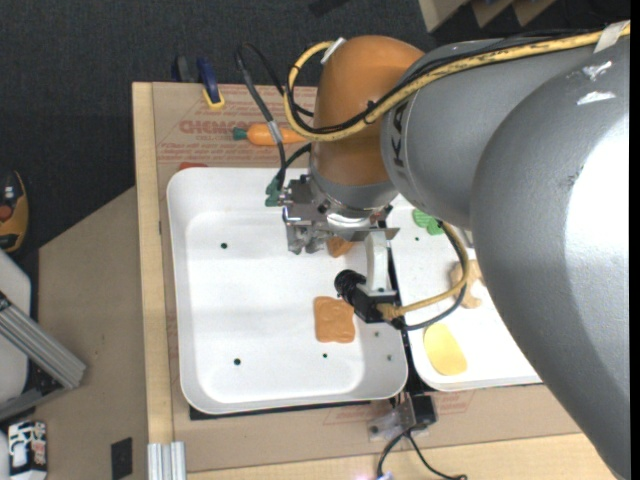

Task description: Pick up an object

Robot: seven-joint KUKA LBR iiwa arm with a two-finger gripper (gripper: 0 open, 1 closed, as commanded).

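Fingers (335,243) of unclear state, beside orange waffle piece (334,320) in left bin (200,268); yellow piece (445,350) right.

Bench top (160,268): we see tan cardboard w/ red print along the far edge, under both bins.
Left bin (200,308): white, shallow, w/ small dark dots on its floor.
Right bin (500,373): white, just beside the left one, mostly covered.
Clamp (210,83): blue/yellow, on the bench's far edge.
Rail (40,343): metal, at left, off the bench.
Floor (90,28): dark carpet behind.
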